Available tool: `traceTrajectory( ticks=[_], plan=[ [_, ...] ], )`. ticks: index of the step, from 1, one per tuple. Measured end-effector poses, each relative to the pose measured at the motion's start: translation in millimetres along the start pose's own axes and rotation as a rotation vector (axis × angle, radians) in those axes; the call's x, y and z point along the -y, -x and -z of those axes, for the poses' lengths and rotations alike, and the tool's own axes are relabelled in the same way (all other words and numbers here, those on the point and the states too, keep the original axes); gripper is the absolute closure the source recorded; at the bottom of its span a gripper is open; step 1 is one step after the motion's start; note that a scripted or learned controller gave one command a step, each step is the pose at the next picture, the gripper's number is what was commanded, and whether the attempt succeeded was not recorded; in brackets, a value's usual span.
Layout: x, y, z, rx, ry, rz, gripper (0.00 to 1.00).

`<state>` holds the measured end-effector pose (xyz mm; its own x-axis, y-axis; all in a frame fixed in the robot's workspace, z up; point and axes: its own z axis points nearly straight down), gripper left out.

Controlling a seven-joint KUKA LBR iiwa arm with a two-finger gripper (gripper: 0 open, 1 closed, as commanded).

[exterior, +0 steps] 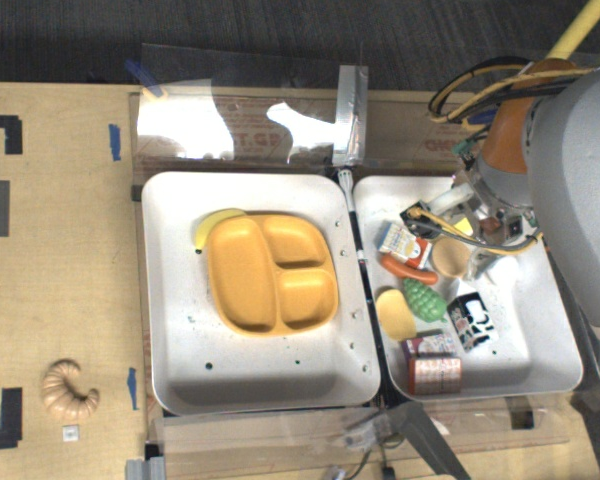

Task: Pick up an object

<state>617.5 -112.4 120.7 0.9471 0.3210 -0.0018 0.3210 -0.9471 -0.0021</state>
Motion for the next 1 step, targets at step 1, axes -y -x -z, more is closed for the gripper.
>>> traceTrajectory(
  ticks=[1],
  plan=[
    [25.2, 25.6, -23.2, -0.030, 0.017, -0.127, 0.00]
  ],
)
